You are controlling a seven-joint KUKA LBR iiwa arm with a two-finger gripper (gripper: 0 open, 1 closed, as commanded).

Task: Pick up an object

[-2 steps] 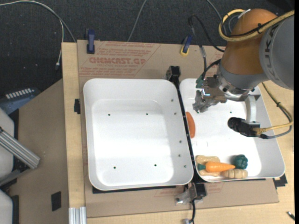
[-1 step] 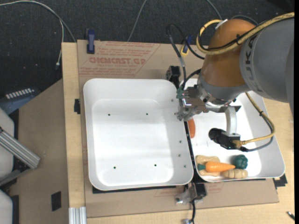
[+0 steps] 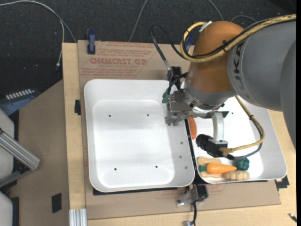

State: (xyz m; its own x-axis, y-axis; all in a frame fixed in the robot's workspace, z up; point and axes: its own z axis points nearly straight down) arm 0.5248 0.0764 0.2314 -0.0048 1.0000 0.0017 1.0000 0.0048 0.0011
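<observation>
Toys sitting in right bin, arm hanging over the divider.
Orange carrot toy (image 3: pixel 221 168) is lying at the right bin's (image 3: pixel 275 166) front edge, touching a beige piece (image 3: pixel 236 175), with a green piece (image 3: pixel 243 163) just beside. Gripper (image 3: pixel 175 111) is hovering above the seam between the bins, by the left bin's (image 3: pixel 94 126) right wall; finger state cannot be told. A black cable loop (image 3: pixel 209 145) is dangling near the toys.
</observation>
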